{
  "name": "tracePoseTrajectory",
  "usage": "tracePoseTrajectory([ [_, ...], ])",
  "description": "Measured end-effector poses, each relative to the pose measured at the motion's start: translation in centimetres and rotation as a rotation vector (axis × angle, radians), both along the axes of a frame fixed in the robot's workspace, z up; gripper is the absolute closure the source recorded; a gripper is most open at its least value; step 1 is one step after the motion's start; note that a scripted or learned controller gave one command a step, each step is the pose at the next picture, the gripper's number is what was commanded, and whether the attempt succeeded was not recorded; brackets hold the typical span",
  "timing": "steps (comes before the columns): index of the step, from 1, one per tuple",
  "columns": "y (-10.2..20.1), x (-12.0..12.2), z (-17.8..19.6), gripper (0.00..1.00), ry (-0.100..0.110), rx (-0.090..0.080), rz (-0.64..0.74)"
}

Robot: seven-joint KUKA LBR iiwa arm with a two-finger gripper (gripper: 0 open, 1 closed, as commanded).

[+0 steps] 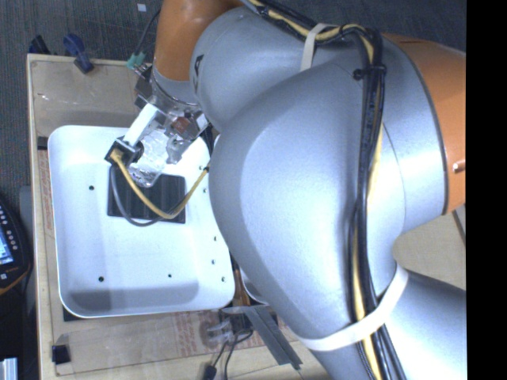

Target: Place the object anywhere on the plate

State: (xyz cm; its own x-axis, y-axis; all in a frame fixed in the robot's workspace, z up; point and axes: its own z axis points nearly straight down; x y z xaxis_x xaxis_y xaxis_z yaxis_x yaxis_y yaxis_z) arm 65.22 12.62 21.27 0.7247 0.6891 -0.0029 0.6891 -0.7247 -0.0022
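The claw [150, 155] hangs over the left white bin [79, 236], just above a flat black plate [170, 200] lying on the bin floor. I cannot tell how wide it stands, nor whether it holds anything. A yellow cable [158, 210] loops across the plate. The grey arm [317, 172] covers the other bin. No writing can be read

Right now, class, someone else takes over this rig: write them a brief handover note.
Gripper: low over the left bin, above a dark flat plate; whether it is open or shut cannot be told.
Things: the plate lies in the bin's upper half; the arm covers the other bin.
Done: no object seen on the plate.
Left: get the object onto the plate.
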Motion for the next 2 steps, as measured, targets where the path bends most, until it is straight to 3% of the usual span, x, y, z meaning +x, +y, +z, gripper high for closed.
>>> tracePoseTrajectory([
  [1,0.1,0.0,0.1,0.0,0.0,0.001,0.001],
  [2,2.0,-1.7,-8.8,0.0,-0.032,0.011,-0.102],
])
